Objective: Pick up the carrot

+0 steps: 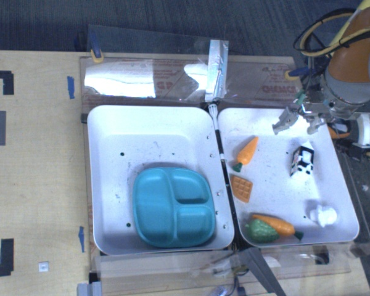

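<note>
While gripper (299, 119) hovers above upper right part of right bin (348, 193), fingers spread open and holding nothing, step in hand judged as approach, grasp not yet begun. Carrot (247, 151) lies in upper left part of same bin, near divider, just above waffle piece (242, 188), well apart from gripper. Long axis runs diagonally: tapered orange end up-right, green stem end down-left. Second orange vegetable (275, 224) lies beside green one (259, 230) at bottom edge; not to be confused. Next move calls for travel left and down, wrist turned so fingers close across narrow width.
</note>
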Controlling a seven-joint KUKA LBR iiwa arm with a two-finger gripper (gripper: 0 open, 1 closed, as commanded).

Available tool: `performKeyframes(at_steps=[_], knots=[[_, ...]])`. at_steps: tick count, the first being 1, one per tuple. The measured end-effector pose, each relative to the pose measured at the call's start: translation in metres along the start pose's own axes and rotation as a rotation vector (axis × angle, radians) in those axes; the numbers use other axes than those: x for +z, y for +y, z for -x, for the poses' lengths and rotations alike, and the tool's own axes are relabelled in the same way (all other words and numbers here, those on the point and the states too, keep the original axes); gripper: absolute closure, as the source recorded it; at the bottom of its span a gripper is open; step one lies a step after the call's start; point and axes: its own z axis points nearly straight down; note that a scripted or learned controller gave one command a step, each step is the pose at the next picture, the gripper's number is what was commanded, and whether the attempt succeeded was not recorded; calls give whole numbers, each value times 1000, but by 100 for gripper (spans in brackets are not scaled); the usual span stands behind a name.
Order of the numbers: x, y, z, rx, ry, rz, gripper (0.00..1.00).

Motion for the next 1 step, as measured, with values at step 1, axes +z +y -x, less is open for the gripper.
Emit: performKeyframes(at_steps=[1], knots=[[89,35,-45,-99,3,-8,0]])
